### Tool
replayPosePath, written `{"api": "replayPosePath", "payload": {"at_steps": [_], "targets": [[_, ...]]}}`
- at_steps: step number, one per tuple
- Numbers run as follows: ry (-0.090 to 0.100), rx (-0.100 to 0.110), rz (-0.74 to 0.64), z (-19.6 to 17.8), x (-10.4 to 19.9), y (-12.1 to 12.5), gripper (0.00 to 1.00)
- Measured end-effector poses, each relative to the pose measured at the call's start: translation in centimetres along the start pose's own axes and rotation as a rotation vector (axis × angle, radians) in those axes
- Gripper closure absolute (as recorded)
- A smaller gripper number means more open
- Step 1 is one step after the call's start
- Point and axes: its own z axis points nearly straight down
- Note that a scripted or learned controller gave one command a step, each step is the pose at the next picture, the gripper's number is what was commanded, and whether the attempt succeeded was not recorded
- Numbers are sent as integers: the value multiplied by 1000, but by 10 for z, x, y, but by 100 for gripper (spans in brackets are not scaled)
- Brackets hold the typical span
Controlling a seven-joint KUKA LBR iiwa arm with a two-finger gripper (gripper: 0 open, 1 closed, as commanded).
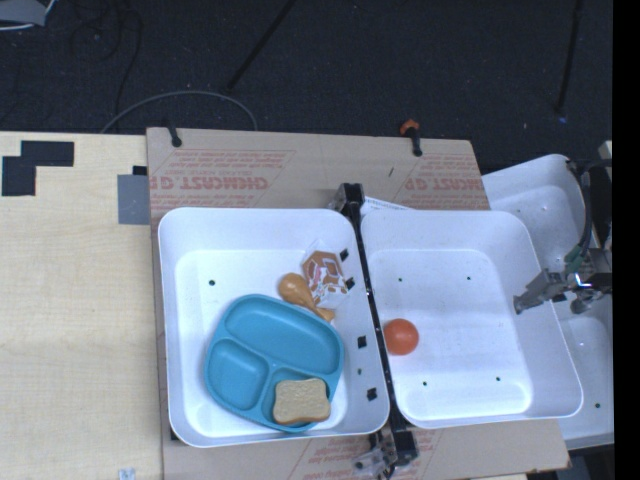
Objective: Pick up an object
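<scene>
A small orange-red ball (401, 336) lies in the right bin (470, 398), near its left wall. In the left bin (190, 268) a blue divided plate (260, 353) carries a slice of bread (301, 400) in its front compartment. Just behind the plate lie a tan toy drumstick (298, 291) and a red-and-white wrapper (326, 271). My gripper (548, 290) is at the right rim of the right bin, far to the right of the ball, dark and small against the white. Nothing can be seen held in it.
The two bins stand on a cardboard sheet (300, 173) with black clips along the divider (368, 308) between them. A further white tray (540, 198) sits behind the gripper at the right. Pale bench top (70, 308) extends left.
</scene>
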Motion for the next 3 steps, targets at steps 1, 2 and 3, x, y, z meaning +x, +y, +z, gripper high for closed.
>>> {"api": "replayPosePath", "payload": {"at_steps": [1,2,3], "targets": [[-3,-10,-3,-6,0,2,0],[0,-5,-4,53,11,1,0],[0,-6,-3,105,22,2,0]]}}
